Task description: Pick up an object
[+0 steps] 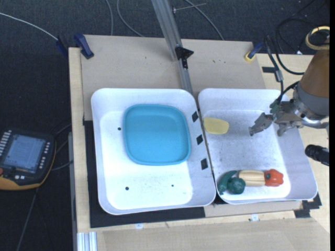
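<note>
1. Nearest the camera, at the front edge of the right bin (301,156), three things lie in a row, touching one another: a dark green lump (231,184) on the left, a tan cylinder (252,178) in the middle, a red-orange piece (274,178) on the right. The row's long axis runs left to right across the view, roughly parallel to the bin's front wall.
2. The left bin (104,140) holds a blue plate (157,134), lying flat near its middle, well apart from the arm.
3. Farther back in the right bin, a pale yellow piece (216,125) lies close to the wall shared with the left bin. It is a flattish oval, its longer axis about left to right.
4. The pincer (273,121) hangs over the right bin's far right part, its fingers spread, with nothing between them.
5. From the pincer, the yellow piece lies to the view's left at about the same depth; the row of three lies toward the camera and slightly left. Both seem about equally near, so either looks a fair target.
6. The table (157,56) runs on behind the bins.
</note>
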Tool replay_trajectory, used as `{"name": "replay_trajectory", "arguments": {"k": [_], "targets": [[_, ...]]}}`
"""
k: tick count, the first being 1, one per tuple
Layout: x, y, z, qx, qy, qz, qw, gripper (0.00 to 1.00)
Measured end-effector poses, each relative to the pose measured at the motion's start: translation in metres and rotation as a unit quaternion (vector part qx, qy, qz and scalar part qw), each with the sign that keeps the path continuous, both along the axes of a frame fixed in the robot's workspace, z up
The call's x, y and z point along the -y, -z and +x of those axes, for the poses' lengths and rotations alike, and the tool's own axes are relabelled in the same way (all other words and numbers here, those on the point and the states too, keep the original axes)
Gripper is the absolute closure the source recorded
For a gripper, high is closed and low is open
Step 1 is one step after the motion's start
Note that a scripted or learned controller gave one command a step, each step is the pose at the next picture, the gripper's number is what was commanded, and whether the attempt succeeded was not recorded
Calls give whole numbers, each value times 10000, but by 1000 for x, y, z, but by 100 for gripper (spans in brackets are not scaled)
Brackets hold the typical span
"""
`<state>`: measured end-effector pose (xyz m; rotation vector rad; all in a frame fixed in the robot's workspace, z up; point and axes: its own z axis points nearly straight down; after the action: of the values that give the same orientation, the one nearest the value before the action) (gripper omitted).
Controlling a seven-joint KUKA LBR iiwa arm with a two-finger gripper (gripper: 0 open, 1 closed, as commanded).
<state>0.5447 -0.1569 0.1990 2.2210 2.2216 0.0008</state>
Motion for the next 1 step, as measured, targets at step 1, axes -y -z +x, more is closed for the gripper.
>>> {"name": "replay_trajectory", "arguments": {"k": [1], "targets": [[9,55,3,-23,3,3,10000,0]]}}
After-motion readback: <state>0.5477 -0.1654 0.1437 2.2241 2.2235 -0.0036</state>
